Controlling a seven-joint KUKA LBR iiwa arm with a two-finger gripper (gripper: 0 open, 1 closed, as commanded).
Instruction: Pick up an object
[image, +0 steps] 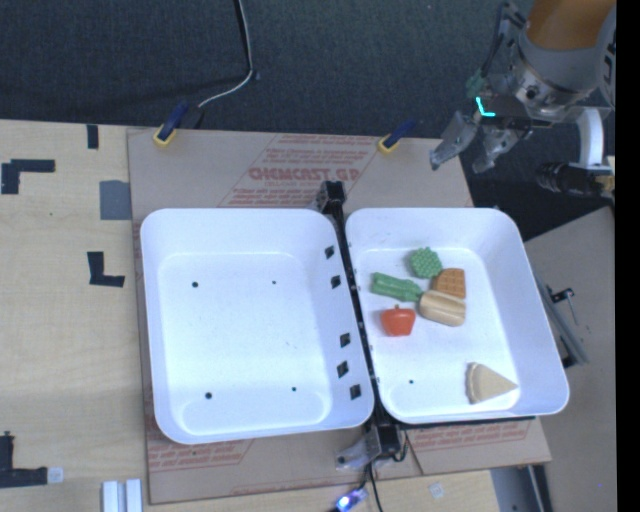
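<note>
Step now: I think this is the start. My gripper (472, 143) hangs high up, past the far edge of the right bin (530, 300), and it has nothing in it.
Fingers: They are spread apart, like two grey prongs pointing down, with only bare air between them.
Things to pick: All the toys lie in the right bin. A bumpy green piece (425, 262) sits by an orange waffle piece (450, 281). A long green veggie (396, 287) lies next to a small red tomato (399, 320). A tan bread roll (442, 308) touches the waffle piece. A tan wedge (487, 383) lies alone near the front corner.
Where they are from the fingers: All of them are well apart from my gripper, lower in the view and down on the bin floor.
Left bin (160, 300): I see no toys in it.
Next move: I guess I must bring the gripper over the right bin, choose one toy, and go straight down with the fingers on both sides of it.
Easy choice: I think the wedge, since nothing crowds it.
</note>
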